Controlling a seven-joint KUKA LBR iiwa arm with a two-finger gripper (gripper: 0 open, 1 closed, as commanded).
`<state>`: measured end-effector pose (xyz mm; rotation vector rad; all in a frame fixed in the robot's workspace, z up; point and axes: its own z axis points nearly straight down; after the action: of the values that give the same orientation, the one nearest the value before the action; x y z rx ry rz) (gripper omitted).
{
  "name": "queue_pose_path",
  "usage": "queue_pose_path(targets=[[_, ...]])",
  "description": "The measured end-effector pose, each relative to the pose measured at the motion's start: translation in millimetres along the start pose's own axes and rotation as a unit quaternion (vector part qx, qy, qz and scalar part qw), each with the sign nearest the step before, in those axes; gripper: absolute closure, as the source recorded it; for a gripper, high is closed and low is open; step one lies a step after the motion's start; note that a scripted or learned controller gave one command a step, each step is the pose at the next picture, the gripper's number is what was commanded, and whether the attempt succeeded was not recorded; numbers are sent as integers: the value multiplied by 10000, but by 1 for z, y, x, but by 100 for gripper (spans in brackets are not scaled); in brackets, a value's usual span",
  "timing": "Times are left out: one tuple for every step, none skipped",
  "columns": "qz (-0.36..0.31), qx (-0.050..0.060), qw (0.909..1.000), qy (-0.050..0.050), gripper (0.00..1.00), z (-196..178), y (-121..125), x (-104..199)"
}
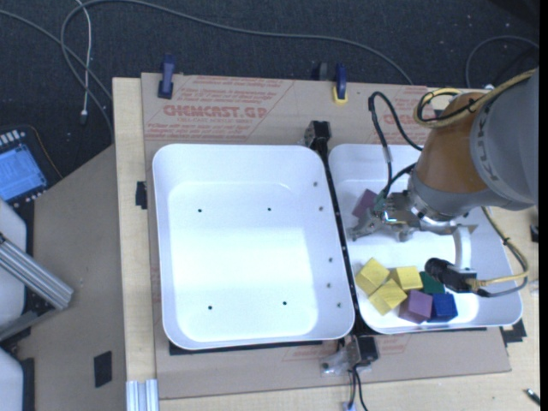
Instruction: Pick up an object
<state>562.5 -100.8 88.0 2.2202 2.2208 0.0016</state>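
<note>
My gripper (pixel 366 221) is low inside the right bin (pixel 488 315), near its left wall, with the arm coming in from the right. A dull purple block (pixel 366 201) lies right at the gripper's tip, on its far side; I cannot tell whether it is gripped. Toward the front of the same bin there is a cluster of blocks: a yellow block (pixel 373 275), a second yellow one (pixel 388 297), a third yellow one (pixel 409 277), a purple block (pixel 419 306), a blue block (pixel 443 307) and a green block (pixel 436 287).
The left bin (pixel 248 255) stands beside the right one, their walls almost touching. Both rest on a cardboard sheet (pixel 214 110) held by blue clamps at the back. Cables run over the dark floor behind.
</note>
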Motion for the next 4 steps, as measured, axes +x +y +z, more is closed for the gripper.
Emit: queue_pose_path(targets=[[-8, 1, 10000, 0, 0, 0, 44, 11], [2, -1, 10000, -2, 0, 0, 90, -14], [-67, -45, 10000, 3, 0, -106, 93, 32], [14, 41, 10000, 3, 0, -22, 104, -9]])
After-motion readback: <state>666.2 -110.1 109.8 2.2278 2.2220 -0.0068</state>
